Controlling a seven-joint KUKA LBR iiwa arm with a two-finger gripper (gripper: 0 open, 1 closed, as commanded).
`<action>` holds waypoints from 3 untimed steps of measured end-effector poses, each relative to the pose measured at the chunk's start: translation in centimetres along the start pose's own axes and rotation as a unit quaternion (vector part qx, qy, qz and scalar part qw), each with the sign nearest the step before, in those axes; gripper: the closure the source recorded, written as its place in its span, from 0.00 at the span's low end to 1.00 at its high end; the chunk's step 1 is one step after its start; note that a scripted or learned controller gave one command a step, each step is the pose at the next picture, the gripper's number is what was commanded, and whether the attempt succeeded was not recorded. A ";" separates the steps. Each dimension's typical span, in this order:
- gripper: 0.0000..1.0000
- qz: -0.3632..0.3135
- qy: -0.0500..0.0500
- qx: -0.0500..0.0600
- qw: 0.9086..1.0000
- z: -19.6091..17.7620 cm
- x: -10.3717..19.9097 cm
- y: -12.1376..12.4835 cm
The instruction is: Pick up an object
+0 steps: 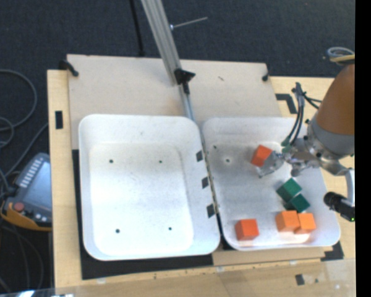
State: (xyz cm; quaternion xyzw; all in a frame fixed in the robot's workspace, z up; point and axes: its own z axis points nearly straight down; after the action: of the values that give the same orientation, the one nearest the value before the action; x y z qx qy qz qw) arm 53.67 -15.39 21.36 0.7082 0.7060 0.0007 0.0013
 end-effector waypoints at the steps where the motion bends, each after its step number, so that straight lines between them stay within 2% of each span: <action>1: 0.00 -0.003 -0.001 0.002 1.000 11.8 -2.1 4.9; 2: 0.00 -0.004 -0.001 -0.002 1.000 11.6 0.2 11.3; 3: 1.00 -0.005 -0.002 0.000 1.000 10.5 -0.1 11.1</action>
State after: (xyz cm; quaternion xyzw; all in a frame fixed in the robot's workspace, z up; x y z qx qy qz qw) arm 64.85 -15.56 10.93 0.7044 0.7098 -0.0008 0.0031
